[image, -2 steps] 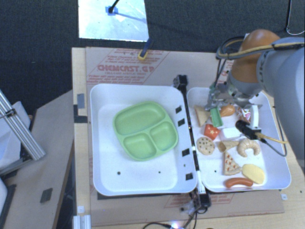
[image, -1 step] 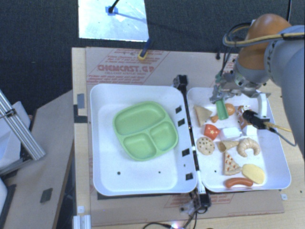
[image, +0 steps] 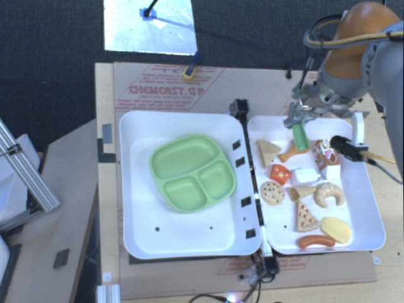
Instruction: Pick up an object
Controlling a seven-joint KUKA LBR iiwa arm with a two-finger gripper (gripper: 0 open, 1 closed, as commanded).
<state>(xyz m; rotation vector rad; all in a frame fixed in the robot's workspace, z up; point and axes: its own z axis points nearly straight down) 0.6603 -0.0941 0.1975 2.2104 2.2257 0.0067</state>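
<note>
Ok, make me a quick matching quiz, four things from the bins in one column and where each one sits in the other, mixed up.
Things:
1. green tray
2. cookie
3. sausage
4. croissant

Places:
A. near front edge of right bin
B. left bin
C. right bin, close to the divider
D. right bin, toward its right side

Pairs: 1-B, 2-C, 3-A, 4-D

**Grey arm, orange band, dark cabling**

The arm (image: 379, 55) comes in at the far right. Its outer link is smooth matte grey with rounded contours. Above the wrist sits a bulbous orange band (image: 363, 40), glossy, catching a pale highlight along its top. Black cables (image: 319, 30), one with a yellowish sheath, loop out from the band's left side. Below it, the wrist narrows into a silver-grey metal flange. The hand (image: 298, 115) is small, grey and metallic.
</note>
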